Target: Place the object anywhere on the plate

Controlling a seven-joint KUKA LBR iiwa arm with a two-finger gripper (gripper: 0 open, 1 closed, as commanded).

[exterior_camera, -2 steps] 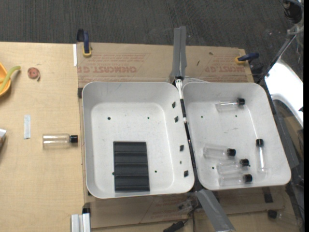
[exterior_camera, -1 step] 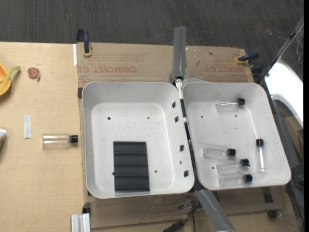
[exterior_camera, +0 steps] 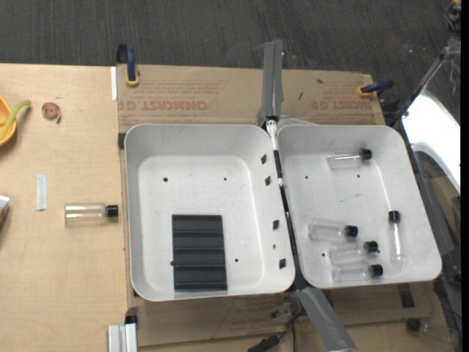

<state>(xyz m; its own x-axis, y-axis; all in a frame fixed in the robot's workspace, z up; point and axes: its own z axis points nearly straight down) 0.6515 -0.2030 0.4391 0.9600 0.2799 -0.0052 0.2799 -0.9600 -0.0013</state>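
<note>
A black ribbed plate [exterior_camera: 198,253] lies flat in the near part of the left bin [exterior_camera: 146,160]. The right bin [exterior_camera: 410,167] holds several clear vials with black caps. One vial [exterior_camera: 344,158] lies near its far wall. Another [exterior_camera: 331,231] lies at mid-left, and a third [exterior_camera: 396,237] rests lengthwise along the right side. Two more [exterior_camera: 355,262] sit close together at the near edge.
On the bench left of the bins lies a stray clear vial [exterior_camera: 89,212], with a white strip [exterior_camera: 41,193], a small red disc [exterior_camera: 50,111] and an orange bowl [exterior_camera: 4,123] beyond it. Blue clamps [exterior_camera: 126,61] [exterior_camera: 374,88] hold the cardboard. A white machine part [exterior_camera: 434,127] stands at right.
</note>
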